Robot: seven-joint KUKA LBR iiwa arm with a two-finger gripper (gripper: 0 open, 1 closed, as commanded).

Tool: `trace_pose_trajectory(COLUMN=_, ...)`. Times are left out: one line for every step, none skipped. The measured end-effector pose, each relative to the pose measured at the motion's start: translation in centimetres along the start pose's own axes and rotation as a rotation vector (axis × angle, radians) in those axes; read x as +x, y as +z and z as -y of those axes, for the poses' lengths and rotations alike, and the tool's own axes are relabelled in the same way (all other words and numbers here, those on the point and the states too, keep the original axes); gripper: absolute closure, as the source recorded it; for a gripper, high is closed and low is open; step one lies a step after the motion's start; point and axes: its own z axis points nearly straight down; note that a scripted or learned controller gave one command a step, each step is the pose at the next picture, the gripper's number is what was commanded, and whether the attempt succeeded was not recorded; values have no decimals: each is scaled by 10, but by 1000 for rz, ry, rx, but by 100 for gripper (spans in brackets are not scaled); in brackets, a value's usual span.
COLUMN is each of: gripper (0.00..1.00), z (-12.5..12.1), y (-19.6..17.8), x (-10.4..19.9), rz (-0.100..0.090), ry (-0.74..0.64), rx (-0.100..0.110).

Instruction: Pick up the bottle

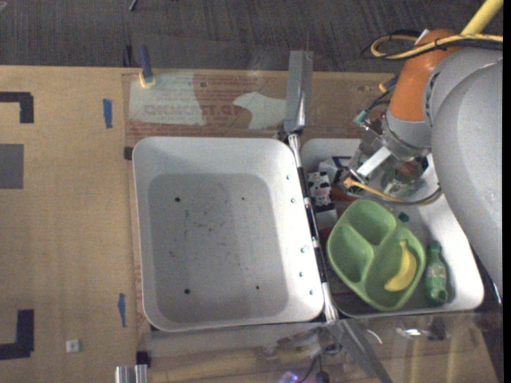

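We see the bottle (pixel 435 272) lying in the right bin (pixel 467 298), at its near right side, pressed between the green tray (pixel 359 250) and the bin wall. It is small, green and see-through, likely thin plastic: light, a little springy under a squeeze, and smooth enough to roll or slip. We judge the best hold is across its round body near the middle, though the tray rim leaves little room on that side. The tray is a glossy moulded dish with three hollows; a yellow banana (pixel 403 268) lies in one. The left bin (pixel 219 234) is matt white with rounded corners and a scuffed floor. The gripper (pixel 383 174) hangs over the far end of the right bin, well apart from the bottle; its state we cannot tell.
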Motion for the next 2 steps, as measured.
trace_pose_trajectory(gripper=0, z=37, y=30, x=-83, rz=-51, ry=130, rx=-81)
trace_pose_trajectory(gripper=0, z=5, y=19, x=-14, rz=-41, ry=364, rx=-60)
